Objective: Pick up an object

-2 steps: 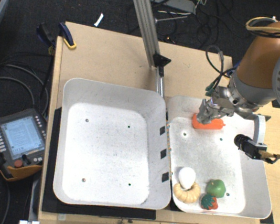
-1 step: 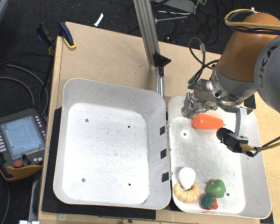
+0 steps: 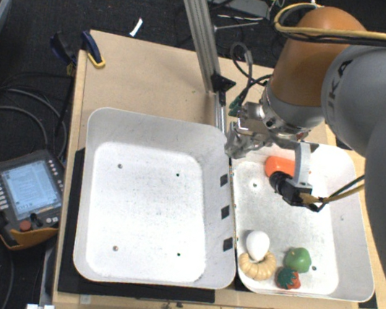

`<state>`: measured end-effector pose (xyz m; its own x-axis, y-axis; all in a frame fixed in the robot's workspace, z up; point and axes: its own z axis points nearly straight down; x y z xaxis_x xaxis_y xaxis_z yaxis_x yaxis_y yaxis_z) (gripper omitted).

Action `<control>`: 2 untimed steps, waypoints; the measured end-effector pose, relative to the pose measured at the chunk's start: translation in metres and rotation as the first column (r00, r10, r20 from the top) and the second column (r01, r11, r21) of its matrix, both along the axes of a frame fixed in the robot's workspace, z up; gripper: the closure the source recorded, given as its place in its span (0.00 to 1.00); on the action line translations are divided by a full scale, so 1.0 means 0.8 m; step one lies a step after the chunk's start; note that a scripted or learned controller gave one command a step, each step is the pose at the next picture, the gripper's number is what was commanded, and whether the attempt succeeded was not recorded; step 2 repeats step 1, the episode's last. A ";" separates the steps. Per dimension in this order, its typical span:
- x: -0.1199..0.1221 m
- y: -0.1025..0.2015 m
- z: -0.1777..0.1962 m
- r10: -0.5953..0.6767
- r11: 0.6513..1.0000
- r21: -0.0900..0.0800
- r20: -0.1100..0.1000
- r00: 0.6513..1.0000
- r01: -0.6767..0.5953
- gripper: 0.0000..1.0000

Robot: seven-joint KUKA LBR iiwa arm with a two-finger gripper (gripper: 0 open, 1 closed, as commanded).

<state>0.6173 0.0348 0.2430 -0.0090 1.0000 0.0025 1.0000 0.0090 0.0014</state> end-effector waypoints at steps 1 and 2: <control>-0.010 0.068 0.004 -0.001 1.000 0.000 -0.002 1.000 0.001 1.00; -0.010 0.068 0.004 -0.001 1.000 0.000 -0.002 1.000 0.001 1.00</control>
